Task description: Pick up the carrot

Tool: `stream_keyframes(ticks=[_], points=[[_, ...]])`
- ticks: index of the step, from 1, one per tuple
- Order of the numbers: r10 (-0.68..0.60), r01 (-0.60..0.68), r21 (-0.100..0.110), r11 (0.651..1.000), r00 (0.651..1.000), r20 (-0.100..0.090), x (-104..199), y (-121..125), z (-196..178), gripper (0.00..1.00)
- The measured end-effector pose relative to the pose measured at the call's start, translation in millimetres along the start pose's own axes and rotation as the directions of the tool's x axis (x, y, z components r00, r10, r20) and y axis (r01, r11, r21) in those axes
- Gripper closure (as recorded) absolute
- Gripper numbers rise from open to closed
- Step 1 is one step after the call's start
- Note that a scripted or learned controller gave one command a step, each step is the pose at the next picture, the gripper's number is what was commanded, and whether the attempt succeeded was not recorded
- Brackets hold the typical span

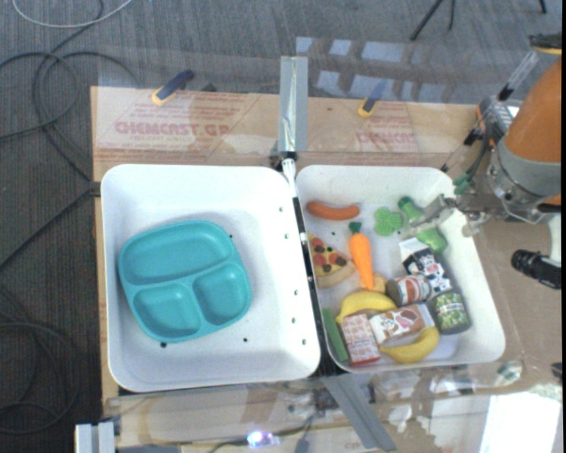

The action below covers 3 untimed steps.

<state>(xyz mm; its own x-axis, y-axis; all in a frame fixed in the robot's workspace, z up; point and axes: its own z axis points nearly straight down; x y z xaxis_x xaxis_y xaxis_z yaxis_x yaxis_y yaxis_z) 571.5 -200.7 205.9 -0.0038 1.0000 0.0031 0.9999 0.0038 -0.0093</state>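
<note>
The carrot (361, 259) is orange with a green top and lies lengthwise in the middle of the right bin (377, 179), its top pointing to the far side. It sits between a pizza slice (331, 263) on its left and a black-and-white carton (426, 265) on its right. My gripper (438, 213) hangs over the bin's far right corner, above some green toys, to the right of the carrot and clear of it. Nothing shows in its grasp.
The right bin also holds a sausage (332, 210), green broccoli (389, 220), bananas (367, 302), two cans (450, 311) and a red box (358, 338). A teal divided tray (184, 278) lies in the left bin (170, 182). The arm's grey and orange body (538, 140) stands past the right rim.
</note>
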Motion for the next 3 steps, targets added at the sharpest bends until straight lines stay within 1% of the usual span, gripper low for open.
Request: stream_keyframes(ticks=[1, 2, 3], points=[[0.034, -0.034, -0.014, 0.999, 0.999, 0.005, 42, 28, 118, 0.0], [-0.073, 0.073, 0.0, 0.997, 0.997, 0.005, 42, 28, 90, 0.0], [-0.071, 0.072, -0.016, 0.997, 0.997, 0.013, 84, 16, 118, 0.0]])
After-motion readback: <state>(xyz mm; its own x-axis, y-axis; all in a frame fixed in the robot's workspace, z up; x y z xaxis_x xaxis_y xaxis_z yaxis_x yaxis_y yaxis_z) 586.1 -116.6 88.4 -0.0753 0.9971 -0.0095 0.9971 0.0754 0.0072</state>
